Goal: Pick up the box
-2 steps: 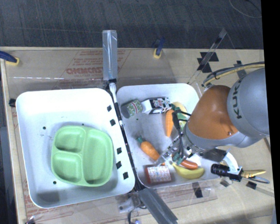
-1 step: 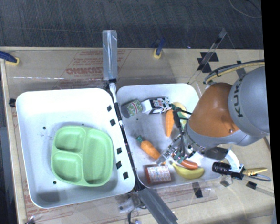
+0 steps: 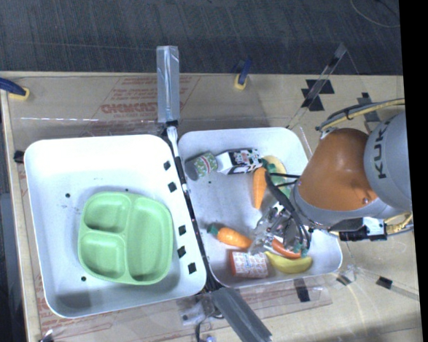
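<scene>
The pincer (image 3: pixel 271 232) was lowered into the right bin (image 3: pixel 292 143), near that bin's front wall. Whether it was spread or pressed together could not be told; cabling and the wrist obscured it.

The box (image 3: pixel 248 265), a small reddish-orange carton lying flat, sat just below and to the left of the pincer, close beside it. Contact between the two could not be confirmed, and the box appeared to rest on the bin floor.

Directly below and right of the pincer lay a banana (image 3: pixel 293 263). To its left lay a carrot (image 3: pixel 230 236). Above it stood a second carrot (image 3: pixel 258 187), and further up-left a small can (image 3: pixel 202 164). Well to the left, in the other bin (image 3: pixel 45 160), sat a green divided tray (image 3: pixel 126 238).
</scene>
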`<action>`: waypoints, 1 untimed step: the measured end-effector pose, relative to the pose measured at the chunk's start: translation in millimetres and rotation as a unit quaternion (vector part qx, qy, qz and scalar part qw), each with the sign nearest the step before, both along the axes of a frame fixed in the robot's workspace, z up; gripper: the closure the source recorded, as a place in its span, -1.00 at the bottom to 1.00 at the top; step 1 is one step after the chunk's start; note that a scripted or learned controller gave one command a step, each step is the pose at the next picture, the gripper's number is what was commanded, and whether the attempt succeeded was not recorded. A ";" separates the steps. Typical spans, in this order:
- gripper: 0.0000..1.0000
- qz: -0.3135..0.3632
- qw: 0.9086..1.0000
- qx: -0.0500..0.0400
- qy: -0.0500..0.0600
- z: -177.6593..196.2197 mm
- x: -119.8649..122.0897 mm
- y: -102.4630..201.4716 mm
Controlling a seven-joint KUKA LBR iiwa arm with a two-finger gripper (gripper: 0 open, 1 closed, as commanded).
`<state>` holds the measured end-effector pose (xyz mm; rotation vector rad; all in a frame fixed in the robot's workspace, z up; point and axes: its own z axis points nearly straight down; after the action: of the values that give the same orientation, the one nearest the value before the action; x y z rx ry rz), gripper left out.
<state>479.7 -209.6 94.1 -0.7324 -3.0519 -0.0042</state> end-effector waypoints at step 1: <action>1.00 0.255 0.967 0.000 -0.001 -2.1 -0.4 0.3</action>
<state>479.3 -209.3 91.9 0.0712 -3.1383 -0.0031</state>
